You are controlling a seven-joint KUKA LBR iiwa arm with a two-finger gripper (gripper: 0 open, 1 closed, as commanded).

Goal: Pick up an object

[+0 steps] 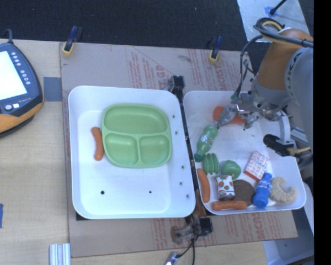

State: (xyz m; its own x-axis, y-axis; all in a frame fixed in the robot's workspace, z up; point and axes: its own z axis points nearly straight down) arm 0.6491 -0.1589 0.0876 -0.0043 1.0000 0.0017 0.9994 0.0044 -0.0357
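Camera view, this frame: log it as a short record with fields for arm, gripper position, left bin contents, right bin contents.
arm: grey with orange band, reaching in from the right over the right bin
gripper: low over the far end of the right bin, beside an orange-red item
held object: none visible between the fingers
left bin: green divided tray, orange sausage beside it
right bin: green bottle, blue bottle, croissant, red-and-white packet, more toy food

You have a small round orange-red toy [219, 113] lying in the right white bin's upper part, right of frame centre, partly covered by the arm's wrist.
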